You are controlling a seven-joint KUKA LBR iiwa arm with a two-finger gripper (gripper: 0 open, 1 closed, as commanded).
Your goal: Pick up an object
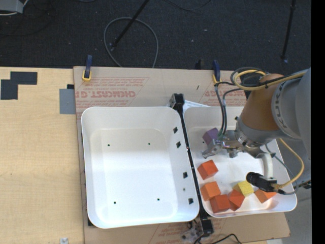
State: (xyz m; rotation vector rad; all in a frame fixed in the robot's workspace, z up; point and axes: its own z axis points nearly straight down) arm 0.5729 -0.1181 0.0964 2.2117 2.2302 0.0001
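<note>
A grey KUKA arm reaches from the right into the right-hand bin (287, 205), its gripper (216, 145) low beside a purple block (210, 135) at the bin's left wall. The block appears to sit just against the fingertips, though the slanted view leaves it unclear whether it lies between them, and how the jaws stand cannot be told. Orange blocks (207, 169) and a yellow block (246, 188) cluster nearer the camera. The blocks look light, rigid and flat-faced, so a grip across two opposite faces should hold. The left-hand bin (91, 118) stands alongside.
</note>
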